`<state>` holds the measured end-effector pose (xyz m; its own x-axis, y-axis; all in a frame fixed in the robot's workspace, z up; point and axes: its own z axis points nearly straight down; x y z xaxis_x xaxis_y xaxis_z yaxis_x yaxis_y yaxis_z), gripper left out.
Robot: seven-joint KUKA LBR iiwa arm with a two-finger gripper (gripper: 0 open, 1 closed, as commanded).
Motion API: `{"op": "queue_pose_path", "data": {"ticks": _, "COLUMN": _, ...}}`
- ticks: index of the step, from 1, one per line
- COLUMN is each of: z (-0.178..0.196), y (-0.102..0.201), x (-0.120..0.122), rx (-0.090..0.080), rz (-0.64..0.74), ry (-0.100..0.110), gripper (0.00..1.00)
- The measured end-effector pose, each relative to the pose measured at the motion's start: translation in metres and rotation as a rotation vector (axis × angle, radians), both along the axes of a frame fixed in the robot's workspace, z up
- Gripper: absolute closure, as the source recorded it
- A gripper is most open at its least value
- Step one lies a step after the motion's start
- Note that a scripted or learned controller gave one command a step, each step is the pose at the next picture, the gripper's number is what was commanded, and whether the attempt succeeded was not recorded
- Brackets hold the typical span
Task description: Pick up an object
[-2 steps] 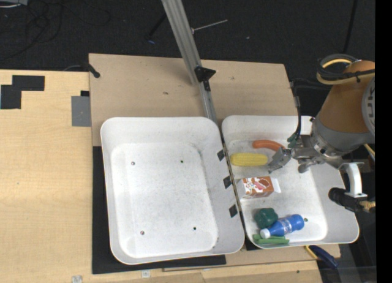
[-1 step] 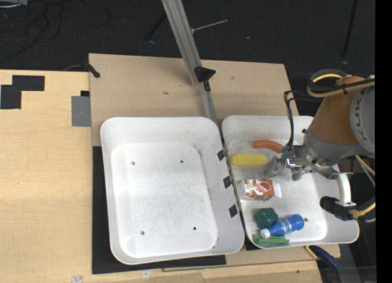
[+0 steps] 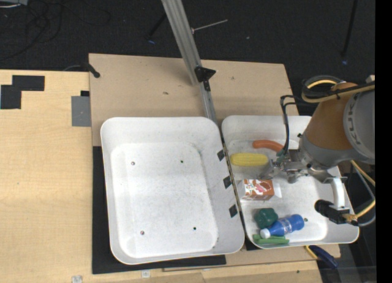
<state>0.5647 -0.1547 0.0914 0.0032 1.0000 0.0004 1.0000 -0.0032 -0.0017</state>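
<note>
Right bin (image 3: 294,236), arm (image 3: 334,132) low over corn (image 3: 249,160)

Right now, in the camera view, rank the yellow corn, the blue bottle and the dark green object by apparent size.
1. Yellow corn
2. Blue bottle, nearly alike, ranking unsure
3. Dark green object

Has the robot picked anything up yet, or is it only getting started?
Done: the gripper is down in the right white bin, beside the yellow corn cob. In hand: nothing visibly. Left: grasping and lifting something; the corn, orange carrot, red-and-white packet, dark green lump and blue bottle all lie there.
</note>
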Motion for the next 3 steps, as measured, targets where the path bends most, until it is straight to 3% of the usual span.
{"op": "queue_pose_path", "data": {"ticks": 1, "z": 0.011, "y": -0.001, "x": 0.000, "rx": 0.001, "rz": -0.006, "ry": 0.000, "gripper": 1.00}}
{"op": "queue_pose_path", "data": {"ticks": 3, "z": 0.120, "y": -0.011, "x": 0.013, "rx": -0.002, "rz": 0.005, "ry": -0.005, "gripper": 1.00}}
